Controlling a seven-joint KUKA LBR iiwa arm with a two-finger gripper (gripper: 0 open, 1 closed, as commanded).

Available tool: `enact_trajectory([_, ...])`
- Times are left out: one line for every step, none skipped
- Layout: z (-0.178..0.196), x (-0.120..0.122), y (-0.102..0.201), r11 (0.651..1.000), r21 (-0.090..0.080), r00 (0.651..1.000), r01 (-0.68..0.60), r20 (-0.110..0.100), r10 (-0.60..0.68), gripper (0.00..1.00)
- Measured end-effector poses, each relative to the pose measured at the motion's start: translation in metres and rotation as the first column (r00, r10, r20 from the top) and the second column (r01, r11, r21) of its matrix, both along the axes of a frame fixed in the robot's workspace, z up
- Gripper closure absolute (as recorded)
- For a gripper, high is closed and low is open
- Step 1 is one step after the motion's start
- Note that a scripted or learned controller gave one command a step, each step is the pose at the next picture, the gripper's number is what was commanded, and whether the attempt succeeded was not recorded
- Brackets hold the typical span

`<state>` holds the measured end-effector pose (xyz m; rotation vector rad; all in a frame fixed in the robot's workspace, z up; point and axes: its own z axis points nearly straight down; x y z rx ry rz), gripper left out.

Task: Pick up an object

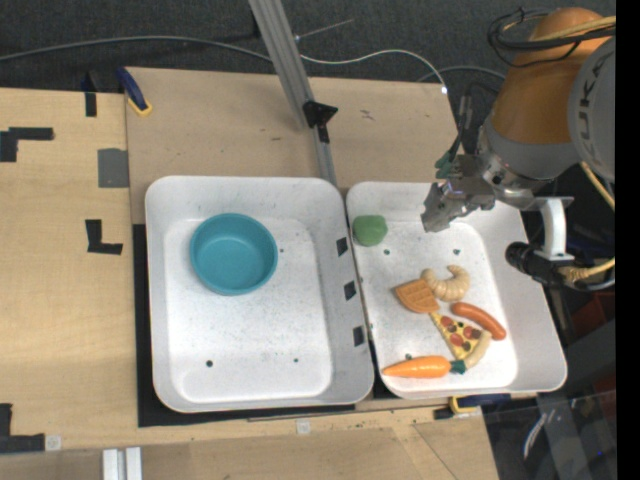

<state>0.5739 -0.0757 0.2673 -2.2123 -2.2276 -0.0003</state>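
My gripper (437, 218) hangs over the far part of the right bin (530, 368), with nothing seen between its fingers. A green round object (370, 230) lies to its left, near the bin's far left corner. Nearer the front lie a pale croissant (449, 282), an orange wedge (415, 296), a red sausage (479, 319), a pizza slice (458, 336) and an orange carrot (418, 368).
The left bin (170, 368) holds a blue bowl (234, 253) in its far left part. A grey metal pole (290, 63) slants over the bench behind the bins.
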Motion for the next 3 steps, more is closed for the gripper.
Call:
enact_trajectory([0.001,-0.01,0.054,1.0,0.0,1.0,0.0,-0.001,0.0,1.0])
enact_trajectory([-0.01,-0.013,0.097,1.0,-0.001,1.0,0.001,-0.002,-0.001,1.0])
enact_trajectory([-0.016,-0.015,0.161,1.0,0.0,1.0,-0.001,-0.001,0.001,1.0])
